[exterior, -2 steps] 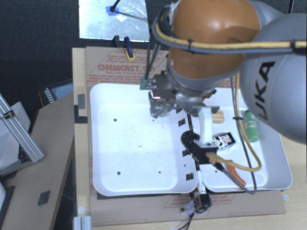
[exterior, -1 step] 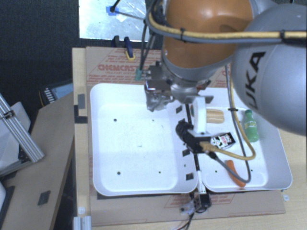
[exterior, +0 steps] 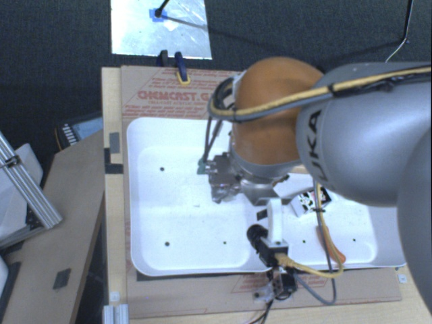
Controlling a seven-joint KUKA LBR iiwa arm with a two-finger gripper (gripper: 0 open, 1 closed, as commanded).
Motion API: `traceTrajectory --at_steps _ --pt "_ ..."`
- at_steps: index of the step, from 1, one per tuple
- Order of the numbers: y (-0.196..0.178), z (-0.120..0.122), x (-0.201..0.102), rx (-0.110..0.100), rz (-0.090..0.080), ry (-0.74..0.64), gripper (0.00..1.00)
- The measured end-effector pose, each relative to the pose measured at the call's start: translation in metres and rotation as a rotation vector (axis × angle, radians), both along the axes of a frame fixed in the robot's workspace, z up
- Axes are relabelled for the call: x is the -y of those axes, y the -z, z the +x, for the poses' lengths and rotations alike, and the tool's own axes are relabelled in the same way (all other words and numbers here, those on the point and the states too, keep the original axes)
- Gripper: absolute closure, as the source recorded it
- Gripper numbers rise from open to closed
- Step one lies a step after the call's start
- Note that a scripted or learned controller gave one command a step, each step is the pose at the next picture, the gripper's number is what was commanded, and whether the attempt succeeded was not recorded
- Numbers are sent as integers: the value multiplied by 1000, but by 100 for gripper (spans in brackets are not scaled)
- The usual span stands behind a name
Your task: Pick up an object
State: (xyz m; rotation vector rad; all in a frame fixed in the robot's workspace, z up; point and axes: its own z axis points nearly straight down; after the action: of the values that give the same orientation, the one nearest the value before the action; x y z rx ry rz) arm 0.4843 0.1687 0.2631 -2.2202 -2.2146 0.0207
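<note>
From the camera view, the arm (exterior: 351,127) reaches in from the right and hangs low over the white bin (exterior: 155,201), its orange band (exterior: 270,106) covering much of the bin's middle. Below the band the gripper (exterior: 221,181) sits close to the bin floor, near the centre. Its metal parts blur together there, so whether it stands apart or together cannot be told, and nothing can be made out in its grasp.

The one loose thing in sight is a small black-and-white object (exterior: 312,198) lying on the bin floor to the right of the gripper, partly hidden under the arm; it may be more than one piece, the view being too poor to say. It lies near the gripper but not under it. The left part of the bin floor shows bare white with a few dark dots.

By my judgement the step in hand is the descent or probing for a grasp, with the pick not yet made. The next move calls for bringing the gripper over the object, setting it squarely around it, closing, then lifting straight up to check the hold.
</note>
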Motion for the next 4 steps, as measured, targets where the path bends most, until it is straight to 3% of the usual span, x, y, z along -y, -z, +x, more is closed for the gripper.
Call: traceTrajectory --at_steps 1,2,3,4 --pt "-107 3 -2 24 10 -7 100" --pt "-169 47 -26 24 9 -8 100" --pt "-244 0 -69 22 12 -13 100" --pt "-274 2 -57 18 8 -6 100"
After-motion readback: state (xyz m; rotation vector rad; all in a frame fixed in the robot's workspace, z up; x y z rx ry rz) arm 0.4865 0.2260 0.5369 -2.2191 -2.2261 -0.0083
